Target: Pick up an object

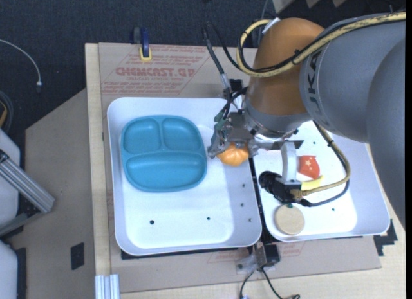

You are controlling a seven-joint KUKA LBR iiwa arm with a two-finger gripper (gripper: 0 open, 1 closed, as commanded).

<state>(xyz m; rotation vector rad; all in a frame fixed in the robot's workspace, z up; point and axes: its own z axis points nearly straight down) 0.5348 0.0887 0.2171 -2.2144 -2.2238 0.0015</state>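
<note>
While the bench (161, 72) is being covered by brown board, two white bins (180, 227) are being borne on it. An orange object (234, 156) is being gripped by the gripper (225, 144).

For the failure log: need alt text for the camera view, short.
A grey robot arm reaches in from the right, its end effector low over the left white bin beside a small orange object. A blue divided plate lies in that bin; the right bin holds a red item and a tan disc.
</note>
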